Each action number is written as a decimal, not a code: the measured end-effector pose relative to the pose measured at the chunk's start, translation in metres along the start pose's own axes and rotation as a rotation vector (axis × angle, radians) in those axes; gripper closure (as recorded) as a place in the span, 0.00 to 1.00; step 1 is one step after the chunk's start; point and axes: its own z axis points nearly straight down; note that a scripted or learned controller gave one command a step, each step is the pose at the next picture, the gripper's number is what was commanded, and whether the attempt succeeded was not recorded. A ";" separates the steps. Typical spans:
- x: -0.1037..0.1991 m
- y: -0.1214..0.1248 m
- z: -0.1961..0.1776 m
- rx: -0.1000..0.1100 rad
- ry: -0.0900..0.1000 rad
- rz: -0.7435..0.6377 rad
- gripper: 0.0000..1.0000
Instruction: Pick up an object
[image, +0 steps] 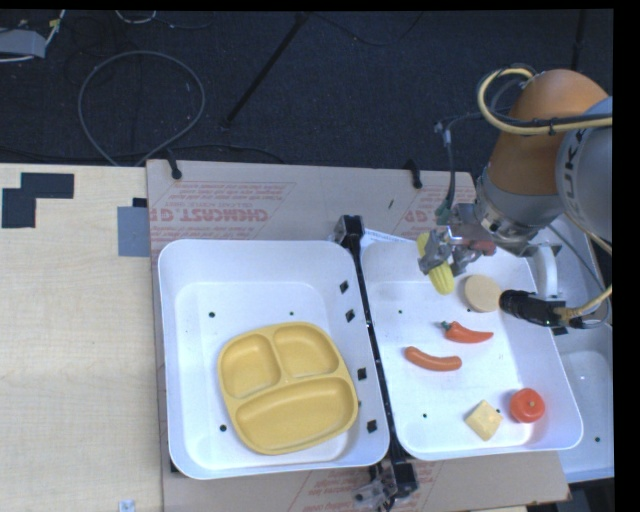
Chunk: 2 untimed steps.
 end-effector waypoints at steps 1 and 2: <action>-0.001 0.000 -0.013 0.003 0.001 0.001 1.00; 0.055 -0.006 -0.017 0.007 0.002 -0.004 1.00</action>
